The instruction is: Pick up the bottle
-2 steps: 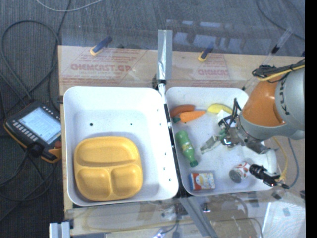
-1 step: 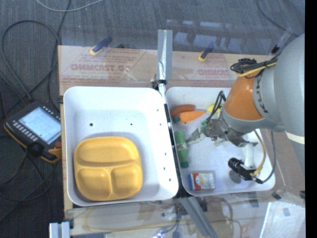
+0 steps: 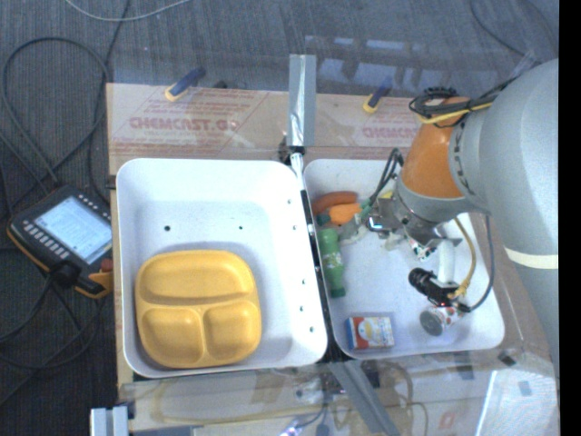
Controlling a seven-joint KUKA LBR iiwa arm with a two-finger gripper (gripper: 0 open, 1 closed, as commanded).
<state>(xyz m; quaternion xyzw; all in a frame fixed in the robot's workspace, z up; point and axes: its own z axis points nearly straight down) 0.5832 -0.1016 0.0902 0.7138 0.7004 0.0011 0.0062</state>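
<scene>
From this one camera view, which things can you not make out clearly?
- Gripper: the wrist covers its fingers, so their state is hidden.
- Green bottle: it lies by the right bin's left wall; its label is too small to read.
- Orange object: partly hidden by the gripper; its kind is unclear.
- Small box: its print is too small to read.

light: bright, even, from above | glare: white bins point(image 3: 218, 175) near blown out, sheen on arm point(image 3: 517, 153) | shadows: soft, short, under yellow tray point(image 3: 198, 309) | focus: slightly soft overall, fine detail grainy | floor: dimmer than worktop point(image 3: 182, 121)
</scene>
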